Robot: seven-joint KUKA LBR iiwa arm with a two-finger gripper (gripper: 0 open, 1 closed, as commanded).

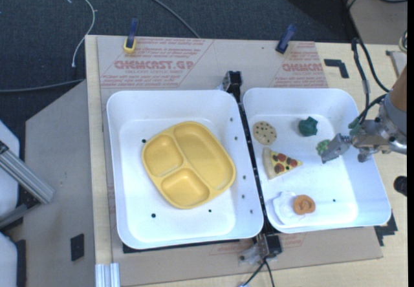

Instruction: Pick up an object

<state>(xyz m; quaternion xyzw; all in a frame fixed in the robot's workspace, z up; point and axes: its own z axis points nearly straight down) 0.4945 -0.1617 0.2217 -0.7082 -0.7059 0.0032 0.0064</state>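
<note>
My gripper [348,152] hangs over the right side of the right bin [369,195], open, with nothing between its fingers. A small green piece [321,147] lies just left of its left fingertip [332,151], touching or nearly touching it. A darker green toy [308,126] sits further back. A round cookie [264,132] and a pizza slice [281,163] lie at the bin's left side. An orange ring-shaped piece [303,204] rests on a white scrap [281,206] near the front.
The left bin [129,117] holds a yellow divided plate [187,164]. A black clamp [232,80] sits at the back between the bins. Cables [366,79] run down to the arm at the right.
</note>
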